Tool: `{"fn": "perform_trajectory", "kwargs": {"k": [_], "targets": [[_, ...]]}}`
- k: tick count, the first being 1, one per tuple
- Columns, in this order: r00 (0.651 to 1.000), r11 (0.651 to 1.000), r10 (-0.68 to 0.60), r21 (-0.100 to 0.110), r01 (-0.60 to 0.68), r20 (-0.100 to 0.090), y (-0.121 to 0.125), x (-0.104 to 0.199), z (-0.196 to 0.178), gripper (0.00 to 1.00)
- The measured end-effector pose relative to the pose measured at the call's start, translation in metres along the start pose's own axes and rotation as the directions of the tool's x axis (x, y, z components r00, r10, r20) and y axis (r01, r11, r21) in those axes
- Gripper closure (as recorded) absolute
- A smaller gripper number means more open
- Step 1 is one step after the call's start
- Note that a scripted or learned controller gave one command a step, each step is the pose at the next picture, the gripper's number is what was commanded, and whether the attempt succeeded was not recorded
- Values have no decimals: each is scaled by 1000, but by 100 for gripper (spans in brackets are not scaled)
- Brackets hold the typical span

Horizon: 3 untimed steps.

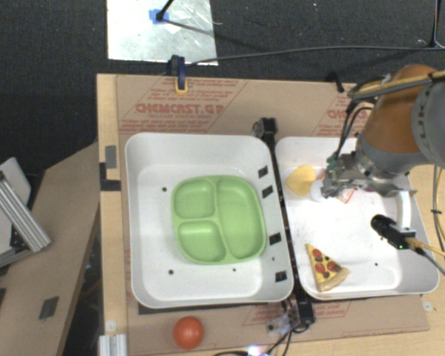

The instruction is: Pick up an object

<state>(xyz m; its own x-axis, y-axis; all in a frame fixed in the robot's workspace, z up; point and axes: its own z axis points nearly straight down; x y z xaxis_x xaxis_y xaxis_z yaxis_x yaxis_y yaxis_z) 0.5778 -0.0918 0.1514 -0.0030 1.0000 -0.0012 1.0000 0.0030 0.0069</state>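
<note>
Brown desk (pixel 297 99) covering is showing red print along the far side, reading "CHEMCAST GP" beyond the left bin (pixel 144 221) and repeating, partly hidden by the arm (pixel 404 121), beyond the right bin (pixel 378 265). No other writing is coming through legibly. The jaws are hanging low over the far half of the right bin, and whether they are wide or narrow I cannot tell. A yellow lump (pixel 302 178) is lying just left of them, roundish, with no clear long axis, so it is looking like the nearest candidate, probably needing only a short leftward shift. A pizza slice (pixel 326 267) is resting well nearer in the same bin, tip pointing far-left, crust near-right. Something red and white (pixel 347 196) is peeking out beside the jaws, too hidden to name. A green divided plate (pixel 216 219) is sitting in the left bin.
</note>
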Motion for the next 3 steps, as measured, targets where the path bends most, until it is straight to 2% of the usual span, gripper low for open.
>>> {"fn": "perform_trajectory", "kwargs": {"k": [1, 2, 3], "targets": [[1000, 1000, 0, 1, 0, 0, -1, -3, -44, 100], [1000, 1000, -1, 2, 1, -1, 0, -4, -72, 100], [1000, 1000, -5, 3, 5, -2, 16, 41, -69, 100]]}}
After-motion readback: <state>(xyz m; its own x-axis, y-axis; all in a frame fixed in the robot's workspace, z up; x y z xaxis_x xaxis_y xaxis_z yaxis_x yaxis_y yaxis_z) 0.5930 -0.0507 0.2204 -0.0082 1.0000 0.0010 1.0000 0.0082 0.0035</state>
